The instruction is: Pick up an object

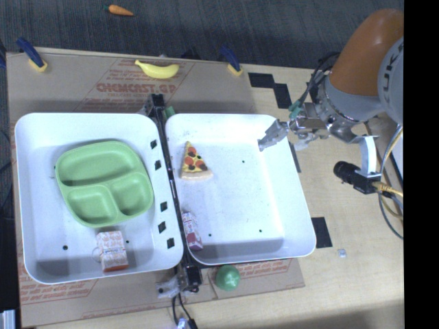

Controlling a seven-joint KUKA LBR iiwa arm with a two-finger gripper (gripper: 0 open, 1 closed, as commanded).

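While the end effector (269, 137) hangs over the upper right corner of the right bin (291, 204), nothing sits between its fingers; whether they stand wide or narrow cannot be told at this angle. Pizza slice toy (194, 162): lying flat in the right bin, well to the left of the end effector, near the divider between bins. Small red-and-white packet (191, 230): further down-left, against the right bin's left wall. Left bin (27, 204), far left of the end effector: green divided tray (104, 182), and a small carton (111, 249) below it. On the counter (357, 266) outside the bins: banana (158, 68) up-left of the end effector, green ball (228, 277) below the right bin. Carrot (121, 9) on the dark floor, far up-left.
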